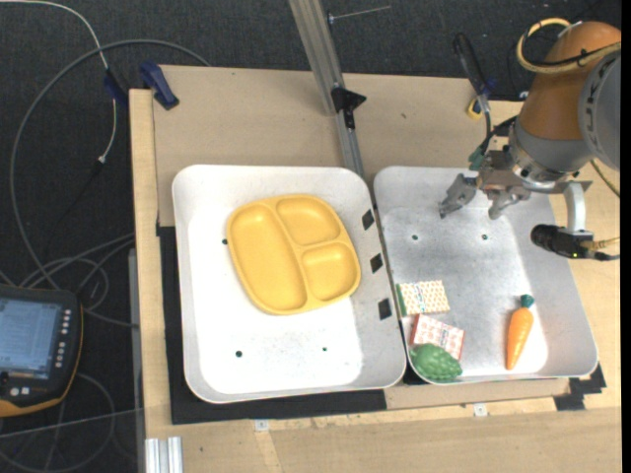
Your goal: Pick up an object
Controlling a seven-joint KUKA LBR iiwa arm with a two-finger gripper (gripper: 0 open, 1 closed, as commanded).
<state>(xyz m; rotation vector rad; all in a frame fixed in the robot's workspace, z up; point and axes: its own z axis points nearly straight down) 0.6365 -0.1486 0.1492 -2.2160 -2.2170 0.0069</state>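
My gripper hangs over the far part of the right bin, fingers spread open with nothing between them. Well below it in the view, at the bin's near end, lie an orange carrot with a green tip, a patterned cream packet, a red and white packet and a green leafy toy vegetable. All of these sit apart from the gripper.
The left bin holds a yellow three-compartment plate. A slanted metal pole rises between the bins at the back. A tablet device and cables lie on the floor at left.
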